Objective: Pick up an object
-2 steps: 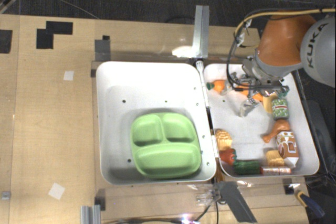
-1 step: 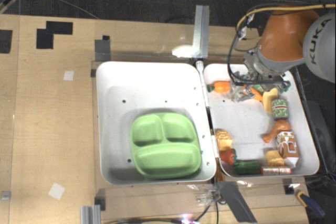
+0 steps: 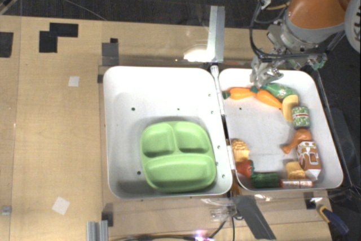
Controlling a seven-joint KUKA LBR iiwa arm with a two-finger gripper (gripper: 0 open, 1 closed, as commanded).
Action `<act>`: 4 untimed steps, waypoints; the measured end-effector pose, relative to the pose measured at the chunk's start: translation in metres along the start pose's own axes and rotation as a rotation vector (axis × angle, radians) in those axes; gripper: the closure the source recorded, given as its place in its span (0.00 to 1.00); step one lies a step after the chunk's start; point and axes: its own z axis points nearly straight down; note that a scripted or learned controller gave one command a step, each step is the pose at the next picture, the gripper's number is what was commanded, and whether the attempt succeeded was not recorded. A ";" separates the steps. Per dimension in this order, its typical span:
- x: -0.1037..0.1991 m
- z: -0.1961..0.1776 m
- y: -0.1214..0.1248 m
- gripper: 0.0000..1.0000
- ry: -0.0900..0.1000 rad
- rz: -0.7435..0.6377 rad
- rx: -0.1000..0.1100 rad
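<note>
Hovering over the bin's far edge, hand [image 3: 265, 74] sits just beside the carrot [image 3: 268, 98].

The gripper [image 3: 264, 75] hangs over the far edge of the right bin [image 3: 327, 121], just above an orange carrot-shaped toy [image 3: 269, 98] and a green item [image 3: 280, 89] beside it. More toy food lines that bin's right and near sides. The left bin [image 3: 121, 121] holds a green divided tray [image 3: 177, 156], sitting toward its near side.
</note>
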 end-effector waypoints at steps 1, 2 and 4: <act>0.011 0.055 -0.023 1.00 0.011 -0.403 -0.014; -0.025 -0.043 0.043 1.00 0.006 -0.165 -0.008; -0.030 -0.070 0.042 1.00 -0.015 -0.165 0.001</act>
